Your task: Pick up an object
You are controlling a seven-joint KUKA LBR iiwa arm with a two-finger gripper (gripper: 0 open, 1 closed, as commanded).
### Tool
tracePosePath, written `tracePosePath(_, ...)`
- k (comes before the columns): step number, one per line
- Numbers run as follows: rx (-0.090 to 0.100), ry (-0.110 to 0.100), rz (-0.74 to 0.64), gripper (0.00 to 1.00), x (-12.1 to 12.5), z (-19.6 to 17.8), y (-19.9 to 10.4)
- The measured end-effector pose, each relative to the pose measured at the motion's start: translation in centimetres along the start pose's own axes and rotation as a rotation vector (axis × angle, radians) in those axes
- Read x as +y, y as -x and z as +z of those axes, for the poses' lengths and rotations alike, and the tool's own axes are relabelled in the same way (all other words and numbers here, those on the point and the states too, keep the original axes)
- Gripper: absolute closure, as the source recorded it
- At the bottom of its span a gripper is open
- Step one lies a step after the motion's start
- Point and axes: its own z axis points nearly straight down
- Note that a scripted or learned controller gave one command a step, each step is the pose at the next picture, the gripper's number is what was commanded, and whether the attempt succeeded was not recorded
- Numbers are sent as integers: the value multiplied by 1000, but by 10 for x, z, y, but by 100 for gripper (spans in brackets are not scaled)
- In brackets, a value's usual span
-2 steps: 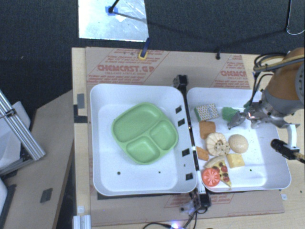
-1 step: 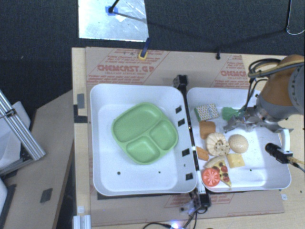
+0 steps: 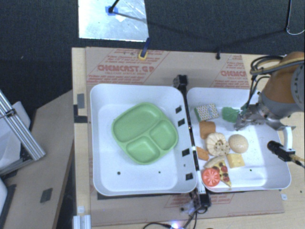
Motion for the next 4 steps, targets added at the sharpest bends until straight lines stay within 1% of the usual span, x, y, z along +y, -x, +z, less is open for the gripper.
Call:
tracePosePath(1,-1,2,-2,100,5,-64,1)
tracePosePath(2,-2,4,-3,100,17,-117,4)
tracePosePath(3,0,0,-3,100,19,-130,4)
tracePosePath(4,3,-2,-7,100,25,-125,-56)
